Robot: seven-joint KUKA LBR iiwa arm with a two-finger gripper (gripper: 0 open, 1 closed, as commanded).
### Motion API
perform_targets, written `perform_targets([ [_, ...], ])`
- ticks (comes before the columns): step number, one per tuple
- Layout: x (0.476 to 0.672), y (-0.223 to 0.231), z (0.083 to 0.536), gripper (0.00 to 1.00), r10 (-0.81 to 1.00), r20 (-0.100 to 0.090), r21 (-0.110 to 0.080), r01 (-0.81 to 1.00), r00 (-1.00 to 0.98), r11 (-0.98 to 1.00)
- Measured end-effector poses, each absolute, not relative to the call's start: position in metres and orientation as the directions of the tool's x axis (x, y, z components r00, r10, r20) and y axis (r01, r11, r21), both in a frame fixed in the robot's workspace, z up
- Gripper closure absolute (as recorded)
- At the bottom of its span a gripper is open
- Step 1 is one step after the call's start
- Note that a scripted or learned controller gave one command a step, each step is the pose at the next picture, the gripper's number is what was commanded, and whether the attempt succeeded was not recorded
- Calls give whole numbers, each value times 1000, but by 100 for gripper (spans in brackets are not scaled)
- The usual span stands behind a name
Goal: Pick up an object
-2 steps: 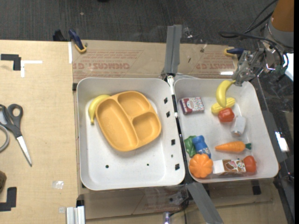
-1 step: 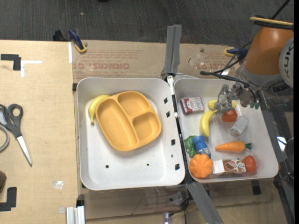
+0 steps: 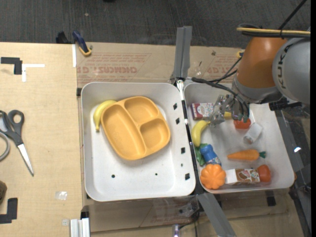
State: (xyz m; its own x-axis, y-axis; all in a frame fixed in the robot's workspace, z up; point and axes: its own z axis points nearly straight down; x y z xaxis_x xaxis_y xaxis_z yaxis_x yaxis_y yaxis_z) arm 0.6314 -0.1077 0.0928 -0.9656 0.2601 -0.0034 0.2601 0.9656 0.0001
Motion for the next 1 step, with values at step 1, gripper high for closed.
perform_targets([
  [1, 631, -108, 93, 0, 260, -3, 0, 260, -966, 966],
])
